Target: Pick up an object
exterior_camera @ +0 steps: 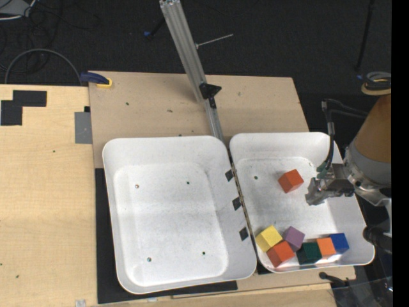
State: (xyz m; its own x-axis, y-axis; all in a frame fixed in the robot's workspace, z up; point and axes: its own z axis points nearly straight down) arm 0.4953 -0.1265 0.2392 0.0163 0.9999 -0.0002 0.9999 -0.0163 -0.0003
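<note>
- The gripper (317, 194) hangs low at right of frame, over the right bin (275, 142); whether it is spread or pinched, I cannot tell.
- The orange cube (291, 180) lies just left of it, apparently ungrasped; the pick seems not yet done.

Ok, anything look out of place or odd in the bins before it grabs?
Nothing stands out. The orange cube sits alone mid right bin, tilted; the other six blocks crowd its near edge. The gripper hangs beside the cube, apart from it.
</note>
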